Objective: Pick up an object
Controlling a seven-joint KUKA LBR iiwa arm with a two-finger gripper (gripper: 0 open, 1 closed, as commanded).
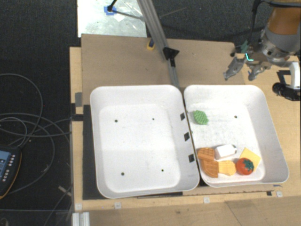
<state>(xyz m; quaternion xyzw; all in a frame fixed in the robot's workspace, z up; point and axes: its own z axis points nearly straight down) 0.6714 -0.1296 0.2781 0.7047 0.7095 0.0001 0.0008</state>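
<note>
Right bin: five items; claw open.

Count on bench: two white bins, left bin and right bin. Right bin contents, six items: one green piece, one white block, one waffle, one orange piece, one yellow wedge, one tomato

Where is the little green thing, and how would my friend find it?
Start at the right bin, the one with toys in it. Most sit crowded at its near edge: a waffle, a white block, a tomato. The green piece lies alone farther back, near the wall shared with the left bin, and it is bumpy.
</note>
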